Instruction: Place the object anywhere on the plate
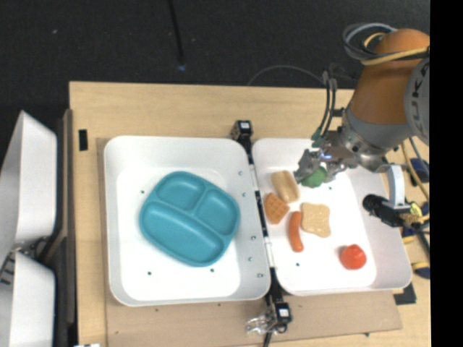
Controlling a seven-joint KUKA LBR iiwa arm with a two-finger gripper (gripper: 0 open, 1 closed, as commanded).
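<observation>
- The claw (315, 170) sits low over the upper middle of the right bin (383, 273); its fingertips are small and blurred.
- A green object (313, 179) lies under and against the claw tip. Whether it sits between the fingers or merely beside them cannot be made out, so I cannot tell if the claw is spread or closed.
- The arm (383, 92) enters from the right, orange band uppermost, grey wrist angled down and to the left toward the bin. Its upper part is cut off at the frame edge.
- Partial grey lettering shows on the arm's right side; it is cut off and not readable.
- Cables (329, 110) run down alongside the wrist.
- The teal plate (189, 217), with three compartments, lies in the middle of the left bin (130, 266), well apart from the claw and with nothing on it.
- In the right bin: a tan bread roll (285, 186) just left of the claw, a waffle-like orange piece (275, 208) below it, a red-orange sausage (295, 232), a pale biscuit-shaped piece (316, 220) beside the sausage, and a red tomato-like object (353, 256) toward the lower right.
- A black-and-white fixture (387, 204) overlaps the bin's right edge; its nature is unclear.
- Both bins rest on a light wooden bench (181, 107).
</observation>
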